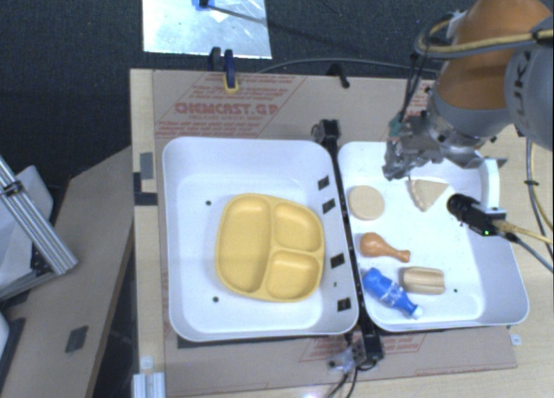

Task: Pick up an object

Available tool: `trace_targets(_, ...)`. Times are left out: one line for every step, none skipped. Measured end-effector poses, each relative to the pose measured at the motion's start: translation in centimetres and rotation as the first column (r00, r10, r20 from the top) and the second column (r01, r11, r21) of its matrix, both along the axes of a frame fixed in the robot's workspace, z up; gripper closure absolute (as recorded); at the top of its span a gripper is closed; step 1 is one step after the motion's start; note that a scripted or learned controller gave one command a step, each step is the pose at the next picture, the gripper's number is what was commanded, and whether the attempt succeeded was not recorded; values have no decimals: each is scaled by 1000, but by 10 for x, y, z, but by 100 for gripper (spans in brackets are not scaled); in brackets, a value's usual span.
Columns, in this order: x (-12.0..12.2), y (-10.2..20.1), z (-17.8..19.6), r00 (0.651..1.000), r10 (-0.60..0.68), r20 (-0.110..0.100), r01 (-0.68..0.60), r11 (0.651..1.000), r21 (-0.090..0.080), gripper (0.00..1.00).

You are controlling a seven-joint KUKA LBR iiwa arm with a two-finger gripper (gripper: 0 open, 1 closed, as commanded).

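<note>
The right bin [502, 297] holds several small things: a round tan disc [366, 202], a pale wedge [427, 191], an orange-brown drumstick shape [382, 247], a light wooden cylinder [422, 280] and a blue crumpled object [389, 292]. My gripper [400, 167] hangs over the bin's back part, just above and between the disc and the wedge. Nothing shows between its tips.
The left bin [190, 215] carries a yellow three-compartment tray [268, 247]. A black divider with clips [339, 215] runs between the bins. Cardboard lies under both bins, and a shiny sheet [206, 7] lies beyond the bench.
</note>
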State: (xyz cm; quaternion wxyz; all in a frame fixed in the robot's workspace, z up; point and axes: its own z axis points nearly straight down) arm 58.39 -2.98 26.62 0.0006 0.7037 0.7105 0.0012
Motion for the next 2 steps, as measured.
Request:
trace_targets(7, 44, -4, 1000, 0, 0, 0, 1000, 1, 100)
trace_targets(20, 102, -20, 1000, 0, -1, 0, 1000, 1, 100)
